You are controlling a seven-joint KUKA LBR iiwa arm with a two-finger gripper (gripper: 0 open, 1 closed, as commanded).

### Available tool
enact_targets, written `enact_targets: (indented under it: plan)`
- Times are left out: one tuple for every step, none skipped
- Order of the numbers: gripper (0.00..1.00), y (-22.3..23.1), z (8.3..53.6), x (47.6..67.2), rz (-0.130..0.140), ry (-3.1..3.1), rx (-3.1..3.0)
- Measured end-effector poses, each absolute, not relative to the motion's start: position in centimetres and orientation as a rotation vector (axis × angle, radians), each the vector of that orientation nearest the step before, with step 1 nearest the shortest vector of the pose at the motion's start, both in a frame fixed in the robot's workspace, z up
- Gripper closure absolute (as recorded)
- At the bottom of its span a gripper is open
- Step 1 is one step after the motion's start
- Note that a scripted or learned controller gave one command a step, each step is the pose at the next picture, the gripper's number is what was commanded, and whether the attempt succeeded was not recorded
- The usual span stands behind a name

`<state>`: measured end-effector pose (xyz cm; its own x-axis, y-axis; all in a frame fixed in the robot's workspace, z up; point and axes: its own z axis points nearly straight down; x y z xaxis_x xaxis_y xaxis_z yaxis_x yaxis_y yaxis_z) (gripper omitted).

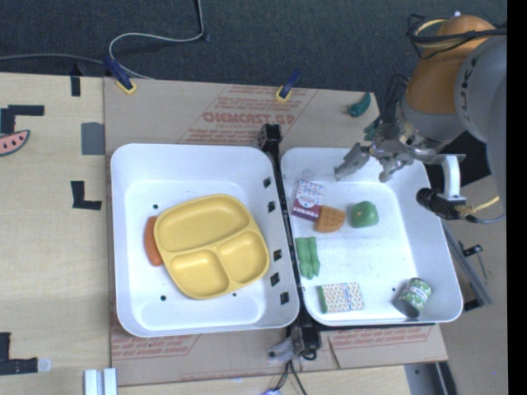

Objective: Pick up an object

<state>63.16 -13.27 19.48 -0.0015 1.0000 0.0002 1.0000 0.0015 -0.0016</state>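
My gripper [368,166] hangs over the back of the right bin [428,245], its two fingers spread apart and open, nothing between them. Below it in the right bin lie a small red and white packet [309,199], an orange waffle-like piece [329,219] and a green round object [362,214]. Further forward are a green pea pod-like item [307,256], a patterned green and white packet [341,297] and a grey-green can [414,295] in the front right corner.
The left bin [132,220] holds a yellow divided tray [212,245] with an orange object [152,242] tucked under its left edge. A black divider [278,212] runs between the bins. Cables and clips lie at the bench's back.
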Motion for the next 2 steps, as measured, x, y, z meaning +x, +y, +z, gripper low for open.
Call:
enact_targets:
  plan:
    - [0.0, -12.1, 9.0, 64.4, -0.007, -2.229, -2.223]
    - [0.0, -9.8, 9.4, 59.9, -0.006, -2.225, -2.225]
